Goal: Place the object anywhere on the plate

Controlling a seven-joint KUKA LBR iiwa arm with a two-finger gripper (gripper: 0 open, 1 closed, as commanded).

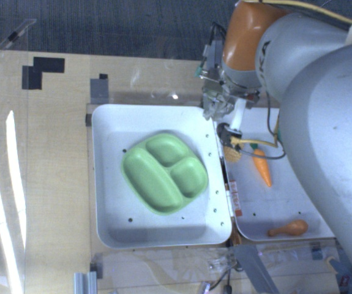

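Observation:
A light green plate with three compartments lies in the middle of the left bin. In the right bin an orange carrot lies near the dividing wall. A small tan waffle-like piece sits just left of the carrot. A brown pear-shaped piece rests near the front wall. My gripper hangs over the back end of the wall between the two bins, just above the tan piece and up and right of the plate. The wrist hides its tips.
The big grey arm covers the right side of the right bin. A cable loops from the wrist above the carrot. A label strip runs along the wall between the bins. The wooden bench spreads to the left.

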